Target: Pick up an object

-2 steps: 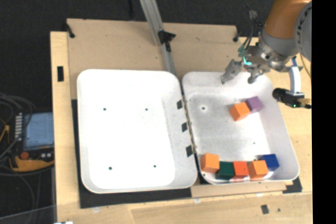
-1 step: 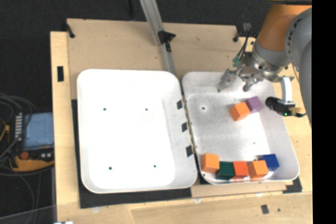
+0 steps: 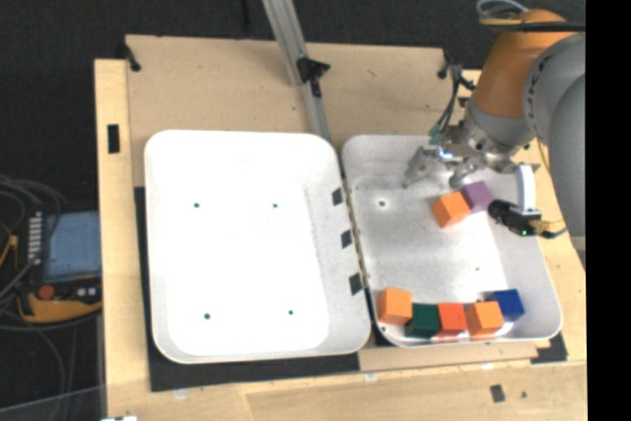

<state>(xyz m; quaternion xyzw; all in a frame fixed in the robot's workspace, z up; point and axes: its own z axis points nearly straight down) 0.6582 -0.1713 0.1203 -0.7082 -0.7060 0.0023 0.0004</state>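
My gripper (image 3: 435,174) hangs over the far part of the right bin (image 3: 434,261), its fingers spread open with nothing between them. Just below and to its right lie an orange block (image 3: 451,209) and a purple block (image 3: 477,194), touching each other. Along the bin's near edge runs a row of blocks: an orange one (image 3: 395,304), a dark green one (image 3: 425,318), a red-orange one (image 3: 452,316), another orange one (image 3: 483,315) and a blue one (image 3: 508,302).
The left bin (image 3: 242,242) stands beside the right one, joined by small black clips at the shared wall. A slanted metal rail (image 3: 286,25) rises from behind the bins. The grey arm with its orange band (image 3: 513,74) comes in from the right.
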